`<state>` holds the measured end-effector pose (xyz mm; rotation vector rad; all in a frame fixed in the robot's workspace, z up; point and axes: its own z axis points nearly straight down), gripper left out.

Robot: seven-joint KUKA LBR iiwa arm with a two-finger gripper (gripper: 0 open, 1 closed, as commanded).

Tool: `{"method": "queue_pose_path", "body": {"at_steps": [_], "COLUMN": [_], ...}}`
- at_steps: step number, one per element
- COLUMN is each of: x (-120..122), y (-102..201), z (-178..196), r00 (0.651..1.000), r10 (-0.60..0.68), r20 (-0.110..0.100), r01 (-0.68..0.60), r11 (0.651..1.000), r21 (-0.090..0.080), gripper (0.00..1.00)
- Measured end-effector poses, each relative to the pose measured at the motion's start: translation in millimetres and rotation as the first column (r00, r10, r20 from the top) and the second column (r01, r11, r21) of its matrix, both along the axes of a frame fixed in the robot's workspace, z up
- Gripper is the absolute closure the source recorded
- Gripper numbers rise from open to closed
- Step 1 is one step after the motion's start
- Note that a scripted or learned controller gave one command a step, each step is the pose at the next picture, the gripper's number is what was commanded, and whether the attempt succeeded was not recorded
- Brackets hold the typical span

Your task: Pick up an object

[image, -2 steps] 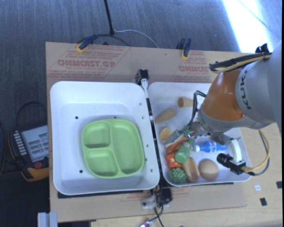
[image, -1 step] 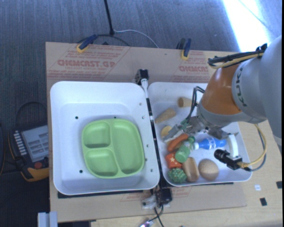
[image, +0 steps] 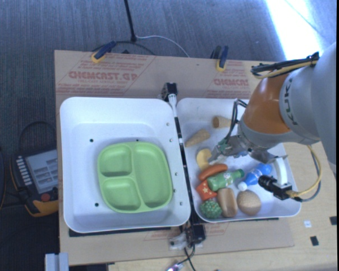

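Toy food [image: 223,179] heaped in right bin [image: 291,208], claw [image: 230,148] above it

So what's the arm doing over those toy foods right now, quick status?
Gripper low in the right bin, above the yellow piece; no grasp visible. Green bottle and other toy foods crowd close. Green tray sits in the left bin.
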<state>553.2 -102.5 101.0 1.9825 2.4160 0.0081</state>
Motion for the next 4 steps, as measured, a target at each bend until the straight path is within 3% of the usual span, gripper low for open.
{"method": "queue_pose_path", "body": {"at_steps": [1,2,3,4], "x": [-0.2,-61.6,-60.7,-56.0], "y": [0.3,-7.4,-9.1,41.4], "z": [-0.3,-11.4,-1.3,83.0], "r00": [1.000,1.000,1.000,0.974], "r10": [0.000,0.020,0.017,-0.224], "r20": [-0.001,0.001,0.005,-0.017], "r01": [0.000,-0.020,-0.017,0.224], "r11": [1.000,1.000,1.000,0.975], "r21": [0.001,0.000,-0.003,0.006], "gripper": [0.00,0.00,1.00,1.00]}}
